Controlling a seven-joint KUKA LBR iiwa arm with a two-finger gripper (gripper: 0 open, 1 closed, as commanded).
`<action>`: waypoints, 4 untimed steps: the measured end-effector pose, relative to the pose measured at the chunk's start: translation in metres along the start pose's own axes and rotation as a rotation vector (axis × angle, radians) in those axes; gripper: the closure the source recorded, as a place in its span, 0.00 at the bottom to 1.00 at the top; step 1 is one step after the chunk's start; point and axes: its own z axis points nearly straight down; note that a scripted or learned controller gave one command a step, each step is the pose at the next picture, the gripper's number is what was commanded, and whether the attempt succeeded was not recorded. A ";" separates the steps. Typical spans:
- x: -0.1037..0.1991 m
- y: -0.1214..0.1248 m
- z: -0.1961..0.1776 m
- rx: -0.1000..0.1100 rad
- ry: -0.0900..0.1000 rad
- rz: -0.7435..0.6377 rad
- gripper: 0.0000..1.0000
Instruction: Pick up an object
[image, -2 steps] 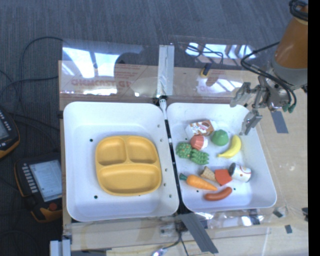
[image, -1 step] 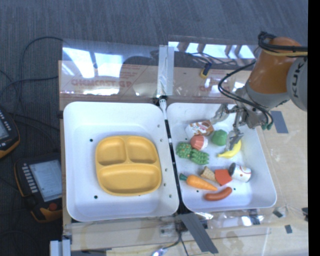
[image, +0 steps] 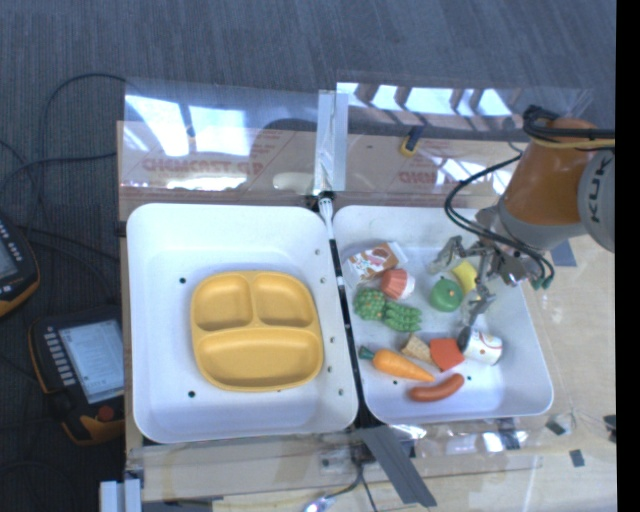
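Jaws spread over yellow piece (image: 464, 273), green ball (image: 446, 294) beside, carrot (image: 397, 364) apart

This is a robotics lab: a grey-and-orange industrial arm (image: 555, 190) reaches over a surface (image: 240, 170) carrying two white bins (image: 150, 300), clear plastic shields (image: 230, 130) stand behind, loose cables (image: 60, 110) cross grey carpet (image: 300, 40), and a control pendant (image: 85, 365) lies at left.

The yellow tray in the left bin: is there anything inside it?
Nothing lies in the yellow tray; all three of its compartments show bare. It rests on the floor of the left bin, and whatever is beneath the tray is covered.
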 end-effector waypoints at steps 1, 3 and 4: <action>-0.002 -0.001 -0.013 0.009 -0.004 0.000 1.00; -0.051 0.087 -0.136 -0.011 0.006 0.143 1.00; 0.049 0.044 -0.069 -0.013 0.008 -0.433 1.00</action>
